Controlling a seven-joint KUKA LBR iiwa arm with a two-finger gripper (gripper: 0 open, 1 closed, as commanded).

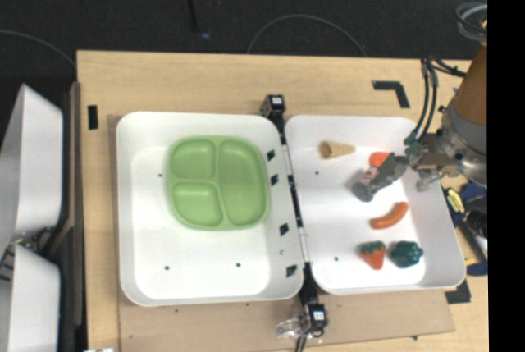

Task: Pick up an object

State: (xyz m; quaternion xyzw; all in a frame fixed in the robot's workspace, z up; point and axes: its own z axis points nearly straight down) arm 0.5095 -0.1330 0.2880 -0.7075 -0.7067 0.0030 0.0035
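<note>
In the right bin [328,276] my gripper [367,189] reaches in from the right and hangs low over the bin's middle. A small red-orange piece [378,159] lies right beside it on the far side, partly covered by the grey gripper body. A tan cone [336,149] lies further left near the bin's back. An orange sausage-shaped toy [389,216] lies just in front of the gripper. Near the front edge sit an orange toy with a green top [373,254] and a dark green toy [405,253]. Nothing can be seen held.
The left bin [139,260] holds a green divided plate [219,182]. Black clips [289,203] run along the seam between the bins. The arm's wrist and cables [447,137] hang over the right bin's right rim. Blue and yellow items [466,198] lie on the bench at the right.
</note>
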